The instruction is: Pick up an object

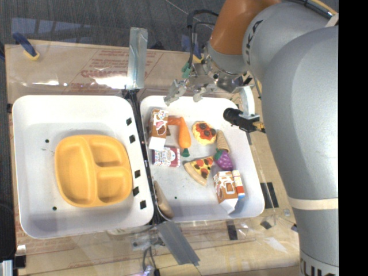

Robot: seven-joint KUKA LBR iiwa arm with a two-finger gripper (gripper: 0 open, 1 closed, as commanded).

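My gripper (185, 92) hangs over the far edge of the right bin (198, 209), its two fingers spread open with nothing between them. Below it in that bin lie several toy foods: an orange carrot (183, 133), a small carton (159, 123), a round pizza (204, 132), a pizza slice (199, 169), purple grapes (225, 160), a pink-labelled packet (167, 156) and a milk carton (228, 187). The gripper is above and apart from all of them, nearest the small carton and the carrot.
The left bin (34, 119) holds a yellow divided tray (92, 169). A metal divider (137, 59) stands between the bins at the far side. The grey arm (299, 125) covers the right side of the bench.
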